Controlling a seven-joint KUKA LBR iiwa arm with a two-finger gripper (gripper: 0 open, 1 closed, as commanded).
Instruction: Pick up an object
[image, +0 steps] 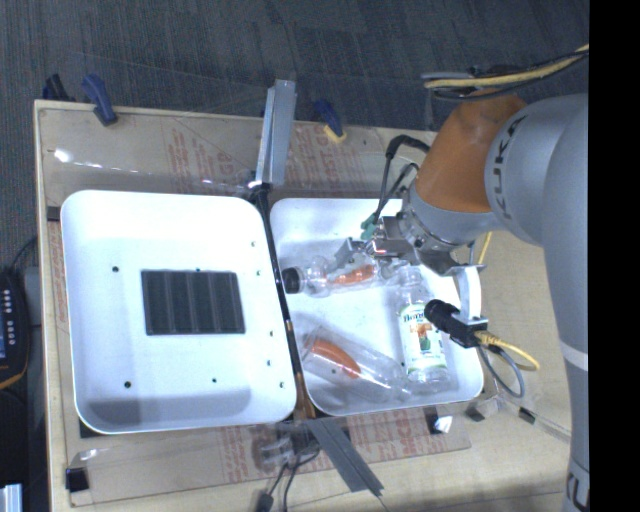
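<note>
The right bin (300, 215) holds several items. A clear bottle with a black cap (312, 277) lies on its side near the bin's left wall, with an orange piece (352, 278) beside it. A clear bottle with a green and white label (422, 338) lies along the right side. A clear wrapper with an orange item (337, 358) rests at the front. My gripper (364, 248) is low in the bin's back half, right over the clear bottle and the orange piece. The wrist blocks the view of what lies under it.
The left bin (90, 230) carries a black ribbed pad (192, 302) in its middle. A metal bar (275, 130) stands between the bins at the back. Blue clamps (100, 100) grip the bench's far edge. Cables (500, 352) hang by the right bin's right rim.
</note>
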